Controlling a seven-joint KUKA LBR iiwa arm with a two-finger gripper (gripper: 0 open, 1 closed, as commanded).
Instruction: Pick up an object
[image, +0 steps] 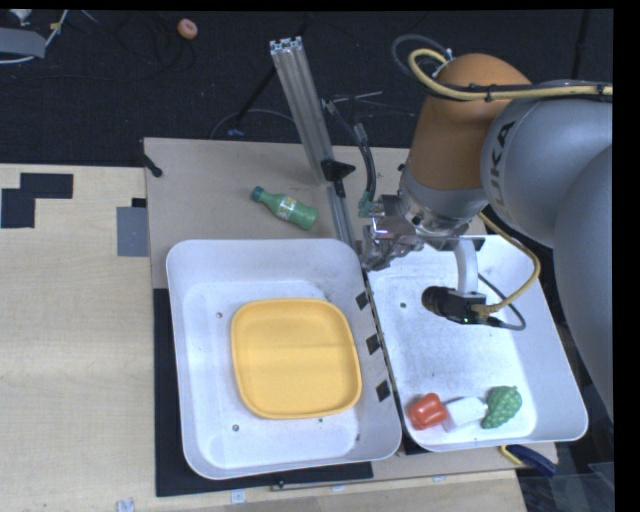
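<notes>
- Step in hand: the approach. The gripper (383, 238) hangs over the far corner of one white bin (430, 365), close against the wall it shares with the other bin (200, 300), and nothing shows in its grasp.
- Whether the gripper is released or clenched cannot be made out from this angle.
- Likely targets: three small things lie in a row in the bin under the gripper, well apart from it, at the end nearest the camera: one red vegetable (427, 409), one white piece (464, 412) touching it, and one green bunch (502, 405) just beside the white piece.
- Next move, as I judge it: travel away from the corner toward that row, settle over one item, and come down with room either side. The three sit crowded, so the green bunch at the open end looks easiest to take alone.
- Across the shared wall from the gripper: one yellow plate (295, 357), flat in the other bin.
- Outside both bins, beyond the gripper's corner: one green bottle (284, 206) lying on the bench (200, 180).
- Count: two bins, one plate, one bottle, three small items.
</notes>
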